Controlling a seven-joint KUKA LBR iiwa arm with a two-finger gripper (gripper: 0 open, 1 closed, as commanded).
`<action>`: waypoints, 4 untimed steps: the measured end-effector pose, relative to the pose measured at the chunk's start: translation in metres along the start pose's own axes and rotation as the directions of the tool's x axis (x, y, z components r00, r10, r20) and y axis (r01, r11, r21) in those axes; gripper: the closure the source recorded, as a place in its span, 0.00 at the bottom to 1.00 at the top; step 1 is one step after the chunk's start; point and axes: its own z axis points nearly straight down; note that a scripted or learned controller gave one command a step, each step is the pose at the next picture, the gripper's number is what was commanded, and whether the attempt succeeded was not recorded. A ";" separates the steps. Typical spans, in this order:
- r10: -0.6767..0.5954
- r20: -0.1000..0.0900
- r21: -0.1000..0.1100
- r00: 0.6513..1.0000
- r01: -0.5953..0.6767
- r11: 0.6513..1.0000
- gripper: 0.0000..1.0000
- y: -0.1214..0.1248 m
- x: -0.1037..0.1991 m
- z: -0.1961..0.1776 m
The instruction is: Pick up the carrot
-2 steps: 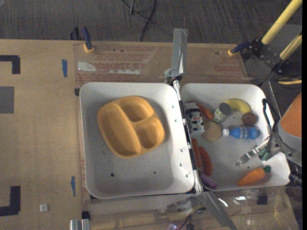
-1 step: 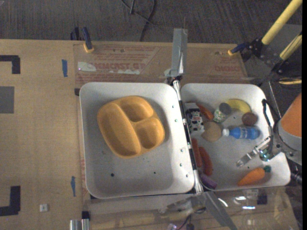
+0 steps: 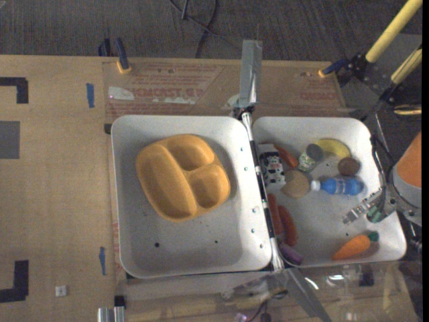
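The carrot [image 3: 354, 247], orange with a small green top, lies in the near right corner of the right bin [image 3: 322, 127]. My gripper [image 3: 366, 210] hangs at that bin's right side, a short way beyond the carrot and apart from it. It is open and holds nothing. The arm's orange band shows at the view's right edge.
The right bin also holds a blue bottle [image 3: 338, 186], a banana [image 3: 333, 147], a brown ball [image 3: 348, 166], a can [image 3: 310, 157], a tan lump [image 3: 295, 184], red sausages [image 3: 287, 224] and a purple piece [image 3: 291, 253]. A yellow divided plate [image 3: 182, 176] lies in the left bin [image 3: 201, 247].
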 end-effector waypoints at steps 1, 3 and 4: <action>-0.003 -0.004 0.000 1.000 0.003 1.000 0.00 0.001 0.002 0.000; -0.427 0.004 0.008 0.904 0.427 0.904 0.00 0.045 0.092 -0.045; -0.705 0.000 0.008 0.709 0.705 0.709 0.00 0.024 0.052 0.011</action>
